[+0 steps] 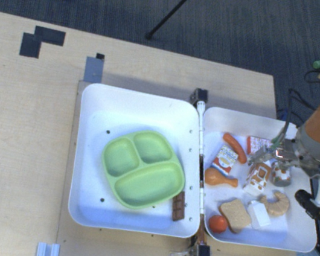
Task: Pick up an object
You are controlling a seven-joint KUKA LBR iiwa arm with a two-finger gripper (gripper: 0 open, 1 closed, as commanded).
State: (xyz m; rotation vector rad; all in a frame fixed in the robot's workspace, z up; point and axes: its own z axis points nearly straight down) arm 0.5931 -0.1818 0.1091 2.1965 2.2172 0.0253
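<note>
The right bin (pixel 305 242) served as the landmark. At its near edge lay a tomato (pixel 218 223), with a bread slice (pixel 235 214) just beside it and a white block (pixel 259 214) next to that. Slightly farther in sat a croissant (pixel 277 204). Toward the bin's middle lay a drumstick (pixel 220 178), a red-and-white packet (pixel 226 159) and a carton (pixel 258 177). Farther still were a sausage (pixel 234 146) and a red-and-white box (pixel 257 145). The hand (pixel 276 157) hung over the bin's far right part, above the carton; how far it stood open could not be told, and nothing showed between its fingers. Left of the bin, the other bin (pixel 84 141) held a green tray (pixel 143 168) and a brown bar (pixel 178 206).
</note>
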